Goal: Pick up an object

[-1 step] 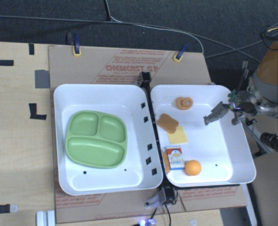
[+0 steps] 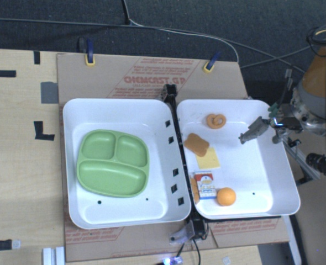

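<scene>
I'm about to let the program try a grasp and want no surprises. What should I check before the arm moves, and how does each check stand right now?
1. Targets present in the right bin: ok; orange ball, ring-shaped pastry, brown bread piece, yellow slice and small carton lie there.
2. Gripper over the right bin: ok, near its right side.
3. Gripper free of any object: ok, nothing seen in it.
4. Fingers open: cannot tell.
5. Objects spaced apart: not ok; bread piece touches yellow slice, ball lies beside carton.
6. Green divided plate out of the way: ok, in the left bin.
</scene>
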You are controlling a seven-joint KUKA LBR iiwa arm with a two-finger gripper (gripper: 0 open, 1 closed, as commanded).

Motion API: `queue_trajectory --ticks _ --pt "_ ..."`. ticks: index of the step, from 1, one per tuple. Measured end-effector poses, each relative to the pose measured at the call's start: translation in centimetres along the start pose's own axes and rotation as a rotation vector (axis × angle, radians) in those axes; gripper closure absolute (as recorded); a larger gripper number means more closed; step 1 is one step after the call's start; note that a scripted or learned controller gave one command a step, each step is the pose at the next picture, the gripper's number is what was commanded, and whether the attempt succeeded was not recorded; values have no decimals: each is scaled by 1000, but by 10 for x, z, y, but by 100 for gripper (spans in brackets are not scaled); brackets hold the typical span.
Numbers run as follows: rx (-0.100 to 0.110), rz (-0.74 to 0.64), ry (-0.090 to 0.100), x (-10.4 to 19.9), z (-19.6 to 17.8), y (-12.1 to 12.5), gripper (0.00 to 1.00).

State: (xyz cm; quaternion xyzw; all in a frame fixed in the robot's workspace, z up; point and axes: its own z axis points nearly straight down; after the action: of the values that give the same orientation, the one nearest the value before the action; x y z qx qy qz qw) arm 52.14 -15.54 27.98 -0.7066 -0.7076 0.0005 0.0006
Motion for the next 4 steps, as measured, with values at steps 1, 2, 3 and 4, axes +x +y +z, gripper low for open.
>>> queue_trajectory --ticks 1,2,3,4 --pt "4 1 0 -9 52 4 0" --pt "6 2 0 -17 102 -1 0" --pt "5 1 0 -24 156 4 0" --pt "2 -1 1 -23 143 5 100"
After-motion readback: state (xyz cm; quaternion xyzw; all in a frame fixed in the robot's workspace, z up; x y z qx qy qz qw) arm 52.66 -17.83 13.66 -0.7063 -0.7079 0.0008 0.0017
